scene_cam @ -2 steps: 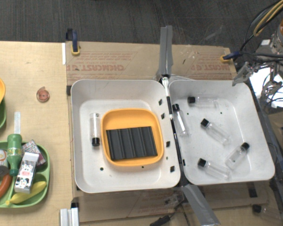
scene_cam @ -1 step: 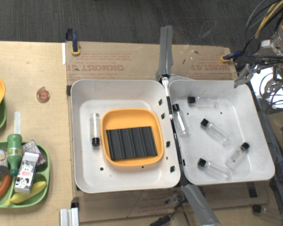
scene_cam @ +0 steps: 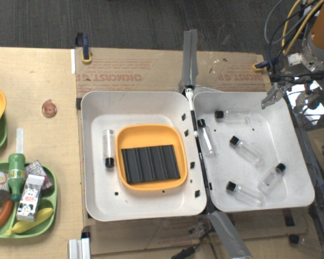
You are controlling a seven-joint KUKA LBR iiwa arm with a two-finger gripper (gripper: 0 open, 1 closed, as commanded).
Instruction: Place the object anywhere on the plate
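An orange plate lies in the left bin, and a black ridged pad covers its middle. Just left of the plate, a clear vial with a black cap lies on the bin floor. Several more clear, black-capped vials are scattered in the right bin, among them one at the back, one along the left wall and one in the middle. My gripper hangs over the right bin's back right corner, apart from every vial, with nothing seen in it.
Two further vials lie toward the right bin's front. A grey divider bar runs between the bins at the back. Left of the bins, a green tray of toy food sits on the wooden bench. Cables hang by the arm at the upper right.
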